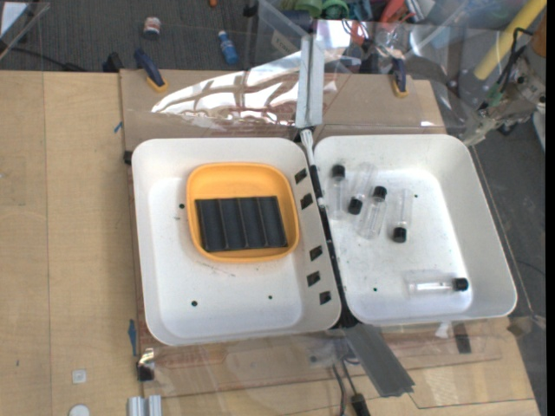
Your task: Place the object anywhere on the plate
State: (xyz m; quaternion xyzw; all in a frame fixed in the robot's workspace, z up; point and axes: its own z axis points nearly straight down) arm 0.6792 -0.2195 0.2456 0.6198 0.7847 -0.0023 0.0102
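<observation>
The vials (375, 204) I'm after lie scattered in the right bin (486, 224): small clear tubes with black caps, one (436, 284) apart near the front. The orange plate (242, 209), glossy and rounded-square with a dark ribbed insert (242, 223), sits in the left bin (165, 276). I can't tell how my claw stands. The lone vial looks easiest; I'd pinch across its slick, probably glass, barrel.

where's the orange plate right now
In the camera view the orange plate sits in the left white bin, toward its back, holding a black ridged insert.
</observation>
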